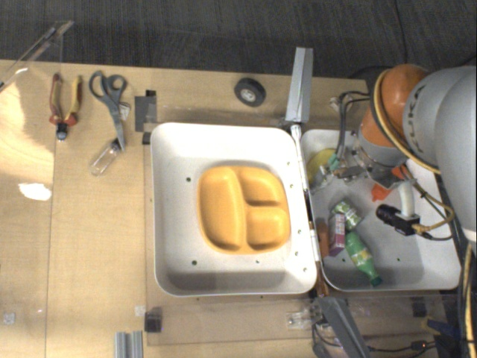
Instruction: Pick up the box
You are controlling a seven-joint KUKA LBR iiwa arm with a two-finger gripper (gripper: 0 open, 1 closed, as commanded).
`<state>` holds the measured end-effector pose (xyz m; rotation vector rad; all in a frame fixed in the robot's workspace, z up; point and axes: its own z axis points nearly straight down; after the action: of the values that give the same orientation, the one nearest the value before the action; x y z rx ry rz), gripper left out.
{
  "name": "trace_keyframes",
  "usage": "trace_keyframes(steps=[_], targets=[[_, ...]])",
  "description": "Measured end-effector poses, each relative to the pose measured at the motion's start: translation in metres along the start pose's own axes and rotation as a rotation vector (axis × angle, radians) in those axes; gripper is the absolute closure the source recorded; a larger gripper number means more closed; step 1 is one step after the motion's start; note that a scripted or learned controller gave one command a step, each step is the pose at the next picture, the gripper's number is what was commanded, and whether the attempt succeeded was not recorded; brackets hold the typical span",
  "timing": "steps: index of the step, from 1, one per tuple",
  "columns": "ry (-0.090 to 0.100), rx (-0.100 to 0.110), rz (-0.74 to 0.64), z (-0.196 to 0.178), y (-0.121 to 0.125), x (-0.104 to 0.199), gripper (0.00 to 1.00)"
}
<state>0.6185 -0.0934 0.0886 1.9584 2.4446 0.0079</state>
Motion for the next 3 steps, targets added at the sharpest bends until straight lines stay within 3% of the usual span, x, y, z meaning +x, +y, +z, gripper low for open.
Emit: trace_keyframes(steps=[1, 2, 3], targets=[[0.002, 0.002, -0.129, -0.063, -0.054, -0.023, 0.0], [0.0, 0.001, 0.072, 0.001, -0.017, -0.048, 0.0], [0.032, 0.082, -0.061, 0.002, 0.02, -0.066, 0.0]])
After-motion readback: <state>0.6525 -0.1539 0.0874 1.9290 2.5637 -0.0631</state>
